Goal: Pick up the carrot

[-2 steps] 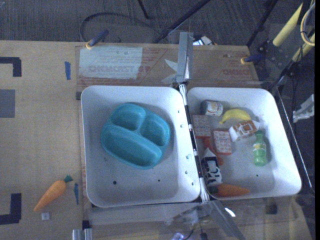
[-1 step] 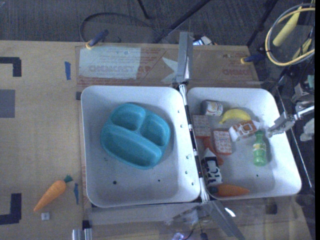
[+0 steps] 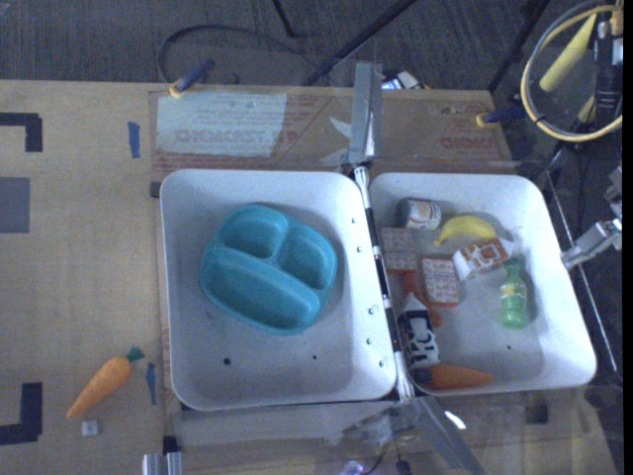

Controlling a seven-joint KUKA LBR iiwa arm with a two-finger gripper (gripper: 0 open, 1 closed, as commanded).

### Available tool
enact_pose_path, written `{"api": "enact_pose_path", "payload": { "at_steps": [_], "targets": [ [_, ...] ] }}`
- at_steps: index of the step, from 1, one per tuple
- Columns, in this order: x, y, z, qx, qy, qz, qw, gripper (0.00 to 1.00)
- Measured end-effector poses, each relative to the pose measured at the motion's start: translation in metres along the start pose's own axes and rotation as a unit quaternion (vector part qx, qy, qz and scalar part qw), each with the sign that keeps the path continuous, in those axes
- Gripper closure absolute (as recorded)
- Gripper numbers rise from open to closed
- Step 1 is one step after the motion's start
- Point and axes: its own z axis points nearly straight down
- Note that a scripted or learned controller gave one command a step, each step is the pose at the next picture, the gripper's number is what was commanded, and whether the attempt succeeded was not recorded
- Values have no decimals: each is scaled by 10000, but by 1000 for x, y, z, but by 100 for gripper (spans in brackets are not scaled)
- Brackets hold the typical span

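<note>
**Left bin** (image 3: 188, 364): holds one blue divided plate (image 3: 269, 267), lying flat near the middle. Nothing rests on it.

**Right bin** (image 3: 554, 344): holds the small goods, crowded toward the wall it shares with the left bin.
- Can (image 3: 421, 213), on its side at the far end.
- Banana (image 3: 467, 229), just beside the can.
- Three small cartons: one flat by the dividing wall (image 3: 399, 248), one red-and-white (image 3: 440, 279), one tilted against the banana (image 3: 482, 257).
- Green bottle (image 3: 512, 294), lying apart from the cluster, with bare floor around it.
- Black-and-white carton (image 3: 418, 336), along the dividing wall.
- Carrot (image 3: 457, 375): lies flat against the near wall, thick end beside the black-and-white carton, tip pointing right. Judged the likelier target, as it sits within the arm's side. The wall and carton hem it in on two sides, so a grasp from above across its middle seems the easiest.

**Bench** (image 3: 79, 216): a loose carrot (image 3: 99, 385) with a green top lies outside the bins, left of the left bin, slanted. It is well apart from everything else.

**Gripper** (image 3: 596, 239): a pale grey part at the right bin's right rim is probably it. Whether it is open or closed cannot be told. It is well apart from both carrots and carries nothing visible.
</note>
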Motion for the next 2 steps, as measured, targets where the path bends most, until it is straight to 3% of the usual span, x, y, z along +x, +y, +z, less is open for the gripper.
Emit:
{"api": "enact_pose_path", "payload": {
  "at_steps": [1,2],
  "targets": [
    [-6,4,-43,-7,-3,-1770,9842,0],
    [-6,9,-42,-5,-4,-3508,9365,0]
  ]
}}
